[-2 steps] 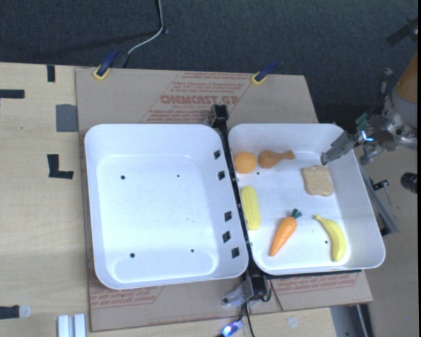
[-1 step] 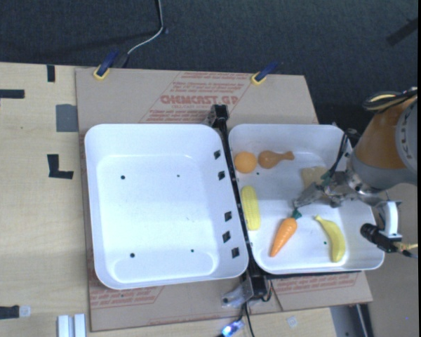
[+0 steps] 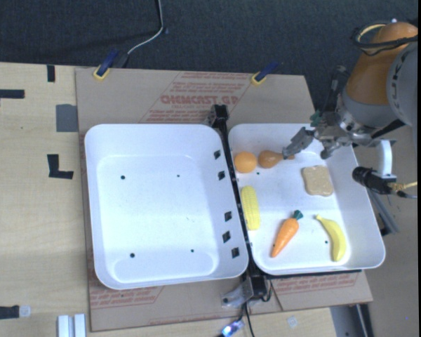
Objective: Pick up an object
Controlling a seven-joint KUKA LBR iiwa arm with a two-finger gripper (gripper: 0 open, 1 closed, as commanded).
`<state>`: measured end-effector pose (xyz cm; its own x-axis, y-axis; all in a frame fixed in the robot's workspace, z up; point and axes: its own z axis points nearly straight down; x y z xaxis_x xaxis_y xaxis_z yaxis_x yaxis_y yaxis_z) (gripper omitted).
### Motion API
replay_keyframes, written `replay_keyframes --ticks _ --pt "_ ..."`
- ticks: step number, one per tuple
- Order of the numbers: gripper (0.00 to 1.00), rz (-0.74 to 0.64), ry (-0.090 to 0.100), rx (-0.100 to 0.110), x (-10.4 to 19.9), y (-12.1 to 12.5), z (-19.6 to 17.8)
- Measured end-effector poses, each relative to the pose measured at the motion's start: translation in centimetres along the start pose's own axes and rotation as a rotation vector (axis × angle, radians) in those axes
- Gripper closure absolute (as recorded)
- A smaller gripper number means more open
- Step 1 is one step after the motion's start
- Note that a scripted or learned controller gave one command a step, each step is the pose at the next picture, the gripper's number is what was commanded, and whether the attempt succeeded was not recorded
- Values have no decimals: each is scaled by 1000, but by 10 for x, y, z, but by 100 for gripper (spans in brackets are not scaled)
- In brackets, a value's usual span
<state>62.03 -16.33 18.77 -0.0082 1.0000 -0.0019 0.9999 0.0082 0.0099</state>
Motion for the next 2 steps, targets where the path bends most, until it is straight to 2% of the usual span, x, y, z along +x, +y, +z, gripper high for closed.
replay_keyframes --ticks 1,2 --pt "0 4 1 13 41 3 109" --pt "0 10 2 13 29 -51 44"
